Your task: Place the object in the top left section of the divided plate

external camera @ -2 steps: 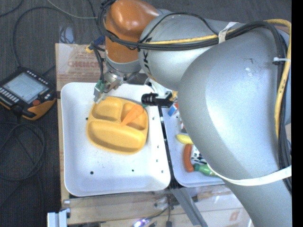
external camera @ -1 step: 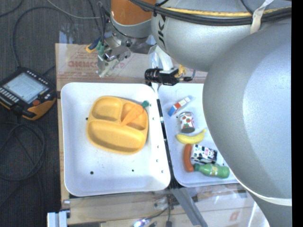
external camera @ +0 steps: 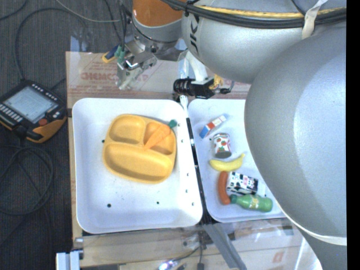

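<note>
A yellow divided plate lies in the left white bin. An orange carrot with a green top rests in the plate's upper right section, its green end over the rim toward the bin's right wall. The plate's upper left section holds nothing that I can see. My gripper hangs beyond the far edge of the left bin, above the bench board, well clear of the plate and the carrot. Nothing shows in it.
The right bin holds a blue and red tube, a small spotted can, a banana, a red sausage, a black and white box and a green bottle. The arm's grey body covers the right side.
</note>
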Robot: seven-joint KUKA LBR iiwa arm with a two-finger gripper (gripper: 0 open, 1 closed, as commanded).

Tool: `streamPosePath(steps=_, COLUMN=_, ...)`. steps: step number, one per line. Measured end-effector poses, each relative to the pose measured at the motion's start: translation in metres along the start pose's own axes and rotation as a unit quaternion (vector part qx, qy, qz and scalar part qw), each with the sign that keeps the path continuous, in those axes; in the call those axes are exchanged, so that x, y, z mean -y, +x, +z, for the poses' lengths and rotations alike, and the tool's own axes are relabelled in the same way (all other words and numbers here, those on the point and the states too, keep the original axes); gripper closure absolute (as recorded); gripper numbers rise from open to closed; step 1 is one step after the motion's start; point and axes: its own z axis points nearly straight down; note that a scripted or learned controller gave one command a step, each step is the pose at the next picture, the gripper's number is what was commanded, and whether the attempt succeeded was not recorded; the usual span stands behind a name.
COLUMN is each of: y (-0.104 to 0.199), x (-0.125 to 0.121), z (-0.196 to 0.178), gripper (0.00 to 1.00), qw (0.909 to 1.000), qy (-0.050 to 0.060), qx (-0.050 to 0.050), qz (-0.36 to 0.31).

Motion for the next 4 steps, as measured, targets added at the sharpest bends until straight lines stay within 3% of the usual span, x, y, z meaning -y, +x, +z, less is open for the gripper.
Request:
streamPosePath(steps=1, y=0.012, x=-0.007, z=-0.017, gripper=1.00, qw=0.9969, qy=0.000, qx=-0.004, qz=0.079)
streamPosePath(steps=2, y=0.017, x=0.016, z=-0.030, gripper=1.00, qw=0.9792, qy=0.001, qx=-0.003, qz=0.203)
streamPosePath(steps=3, y=0.012, x=-0.005, z=-0.049, gripper=1.00, qw=0.9779, qy=0.001, qx=-0.003, qz=0.209)
streamPosePath(steps=4, y=0.003, x=-0.007, z=-0.042, gripper=1.00, qw=0.9315, qy=0.002, qx=-0.003, qz=0.364)
